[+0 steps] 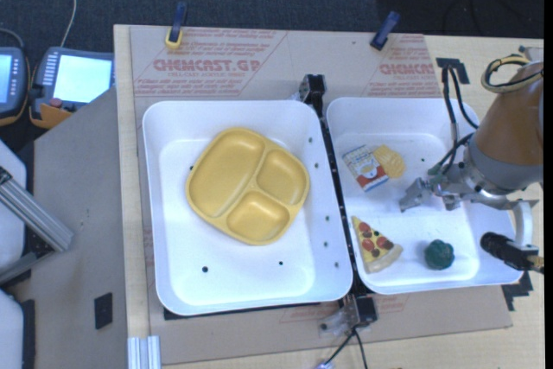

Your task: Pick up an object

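Overhead, two shallow white bins are sitting side by side on the worktop (130, 186), which is covered with a printed board. Left bin (164, 212) is holding a single yellow divided plate (248, 184), three compartments, lying flat and turned at an angle near the bin's middle. Right bin (346, 112) is holding four small things: a toy fries carton (365, 168), white with red and blue, lying toward the far left part; a pale yellow chip-like piece (390, 161) touching the carton's right side; a toy pizza slice (377, 244) lying flat near the bin's near left corner, tip pointing toward the near edge; and a dark green lumpy object (439, 254), toy vegetable possibly, resting near the near edge, well apart from the slice. The arm (510, 138) is reaching in from the right over the right bin, orange band showing above the wrist. The gripper (413, 196) is hanging over the bin's bare middle, between the carton and the green object, touching neither as far as can be judged. Fingers (408, 201) are pointing left and slightly down; nothing is showing between them, and their spread cannot be told at this angle. Two clamps, yellow (176, 28) and blue (384, 30), are gripping the board's far edge.
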Robot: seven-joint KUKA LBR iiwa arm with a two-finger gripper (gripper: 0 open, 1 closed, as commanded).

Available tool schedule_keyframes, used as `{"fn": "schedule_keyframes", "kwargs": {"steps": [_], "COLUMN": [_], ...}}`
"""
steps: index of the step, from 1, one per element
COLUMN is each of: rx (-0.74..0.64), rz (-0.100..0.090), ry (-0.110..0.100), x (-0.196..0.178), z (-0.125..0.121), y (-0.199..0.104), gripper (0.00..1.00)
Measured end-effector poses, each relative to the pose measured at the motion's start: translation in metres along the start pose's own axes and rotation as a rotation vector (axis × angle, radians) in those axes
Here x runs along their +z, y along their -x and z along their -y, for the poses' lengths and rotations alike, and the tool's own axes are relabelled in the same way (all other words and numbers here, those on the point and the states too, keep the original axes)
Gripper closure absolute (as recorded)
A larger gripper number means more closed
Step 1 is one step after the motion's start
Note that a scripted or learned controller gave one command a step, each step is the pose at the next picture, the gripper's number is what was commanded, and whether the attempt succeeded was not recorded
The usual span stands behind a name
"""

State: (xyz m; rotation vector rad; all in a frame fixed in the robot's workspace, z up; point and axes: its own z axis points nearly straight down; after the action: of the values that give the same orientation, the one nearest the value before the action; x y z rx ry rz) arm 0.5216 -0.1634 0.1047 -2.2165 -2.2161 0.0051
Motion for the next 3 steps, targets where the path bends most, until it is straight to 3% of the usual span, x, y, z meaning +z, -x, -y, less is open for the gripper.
{"fn": "schedule_keyframes", "kwargs": {"steps": [1, 2, 3], "rx": [0.001, 0.000, -0.001], "rz": [0.001, 0.002, 0.005], "ry": [0.003, 0.008, 0.012], "x": [0.022, 0.010, -0.033], "z": [0.000, 0.000, -0.002], "y": [-0.001, 0.000, 0.001], "gripper": [0.00, 1.00, 1.00]}}
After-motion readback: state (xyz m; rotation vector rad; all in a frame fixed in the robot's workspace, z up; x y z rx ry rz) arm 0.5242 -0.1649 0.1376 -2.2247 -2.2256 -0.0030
